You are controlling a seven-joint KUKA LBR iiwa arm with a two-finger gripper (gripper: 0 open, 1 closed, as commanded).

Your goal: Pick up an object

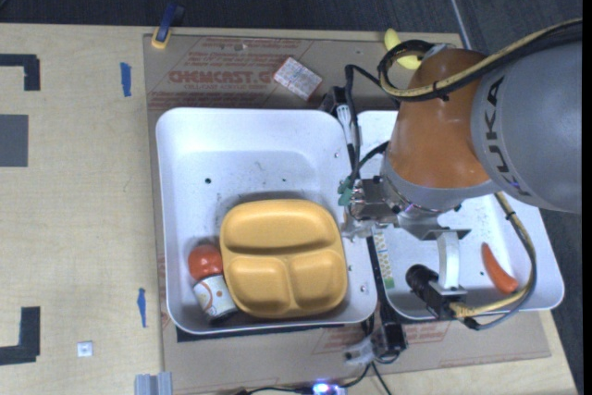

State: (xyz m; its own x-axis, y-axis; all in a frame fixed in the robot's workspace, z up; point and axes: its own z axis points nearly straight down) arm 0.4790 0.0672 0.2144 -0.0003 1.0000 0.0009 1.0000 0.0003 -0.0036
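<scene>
The arm point(462, 125) leans over the 2 bins, its gripper point(370, 203) above their shared rim. Whether it grips anything I cannot tell. A yellow tray point(282, 256) lies in the left bin point(185, 162).

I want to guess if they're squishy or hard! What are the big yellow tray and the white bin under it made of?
The yellow tray looks like hard moulded plastic: smooth, rounded compartments with a soft, dull sheen. It might be foam, though; the picture can't settle that. The left bin looks like thin, stiff white plastic, with a glossy rim, rounded corners and dark scuffs on its floor.
</scene>
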